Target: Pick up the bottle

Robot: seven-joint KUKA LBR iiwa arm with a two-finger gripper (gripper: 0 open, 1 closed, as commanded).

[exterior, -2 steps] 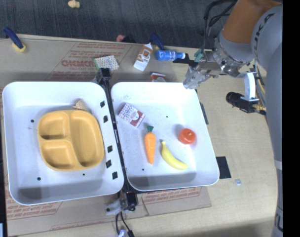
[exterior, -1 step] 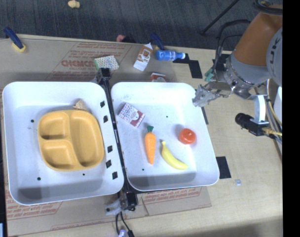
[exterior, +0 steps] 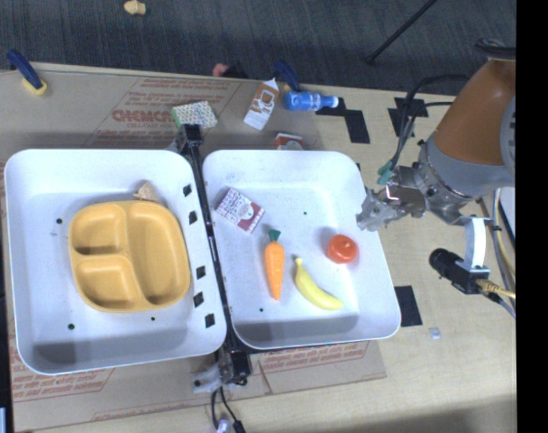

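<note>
The bottle [exterior: 308, 102], blue with a pale cap end pointing right, lies on its side on the bench [exterior: 94, 97] in the upper middle of the frame, outside both bins and just above the far rim of the right bin [exterior: 375, 269]. Just left of it a small carton [exterior: 261, 104] with a white and brown face rests tilted on the bench, and further left sits a small green patterned packet [exterior: 195, 114]. A small reddish box [exterior: 288, 140] lies between the bottle and the right bin's rim. Inside the right bin are a small red and white packet [exterior: 239, 209] in its upper left part, a carrot [exterior: 274, 265] near the middle, a banana [exterior: 315, 288] just right of the carrot, and a red tomato [exterior: 342, 248] above the banana's right end. The left bin [exterior: 31, 332] holds a yellow divided plate [exterior: 128, 253], with a small tan item [exterior: 146, 190] touching its upper edge. The end effector [exterior: 379, 207] hangs at the right rim of the right bin, well apart from the bottle and lower right of it; whether its fingers are apart or closed I cannot tell, and nothing is seen held in it. Above it the arm's orange band [exterior: 472, 120] fills the upper right of the frame.
</note>
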